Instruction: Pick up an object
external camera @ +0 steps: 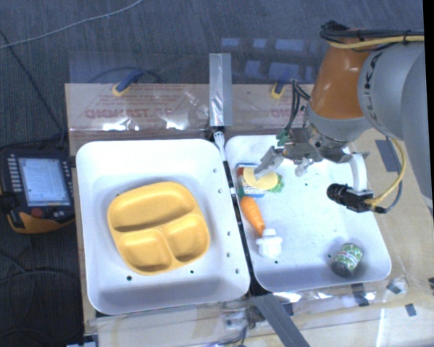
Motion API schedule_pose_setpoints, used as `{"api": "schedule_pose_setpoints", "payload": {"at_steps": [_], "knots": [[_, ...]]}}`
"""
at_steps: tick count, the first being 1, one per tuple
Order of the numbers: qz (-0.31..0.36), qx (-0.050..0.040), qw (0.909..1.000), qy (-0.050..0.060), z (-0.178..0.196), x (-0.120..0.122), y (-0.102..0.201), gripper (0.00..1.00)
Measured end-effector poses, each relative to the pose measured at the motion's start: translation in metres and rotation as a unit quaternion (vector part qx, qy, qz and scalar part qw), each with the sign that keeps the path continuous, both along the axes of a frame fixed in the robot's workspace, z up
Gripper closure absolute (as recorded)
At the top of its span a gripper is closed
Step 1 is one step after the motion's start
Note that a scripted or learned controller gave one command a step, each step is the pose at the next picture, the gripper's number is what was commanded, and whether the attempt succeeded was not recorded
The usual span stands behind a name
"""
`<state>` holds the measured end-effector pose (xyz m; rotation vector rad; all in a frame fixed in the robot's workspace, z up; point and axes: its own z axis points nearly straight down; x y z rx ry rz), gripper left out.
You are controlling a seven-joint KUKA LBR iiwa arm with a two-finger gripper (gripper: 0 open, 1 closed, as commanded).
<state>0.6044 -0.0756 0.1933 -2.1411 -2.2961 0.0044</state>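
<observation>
- Nearest the camera, a small green-labelled can point(346, 259) is lying at the front right corner of the right bin point(310, 280); a small white bottle-like item point(269, 242) is sitting at the front left, near the divider.
- Behind that, an orange carrot point(253, 214) is lying lengthwise along the bin's left wall.
- Gripper point(273, 161) is hovering w/ tips just above the yellow-and-green toy food item point(264, 181) at the back left of the right bin. Whether the tips are touching it cannot be told.
- Fingers: appearing spread, one light finger point(268, 159) angling toward the item; nothing is showing between them.
- Step in hand (judgement): approach/descent phase; grasp not yet made.
- Next move is calling for: straight descent, jaws straddling the item, then closing. Clearance is tight: the bin wall and a red-and-white packet point(244, 181) are sitting just beside the target.
- Target appearance: rounded yellow body w/ green leafy trim at the right edge, low profile; looking like smooth plastic, so probably prone to slipping.
- Left bin point(96, 212) is holding a yellow compartment tray point(159, 226); not involved.
</observation>
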Motion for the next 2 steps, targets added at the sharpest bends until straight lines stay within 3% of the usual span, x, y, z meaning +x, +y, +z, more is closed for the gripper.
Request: {"api": "schedule_pose_setpoints", "payload": {"at_steps": [1,2], "knots": [[0.028,-0.0012,0.9996,-0.010,-0.088,0.015,-0.035,0.00],[-0.031,0.0015,0.9994,-0.011,-0.094,0.053,-0.067,0.00]]}}
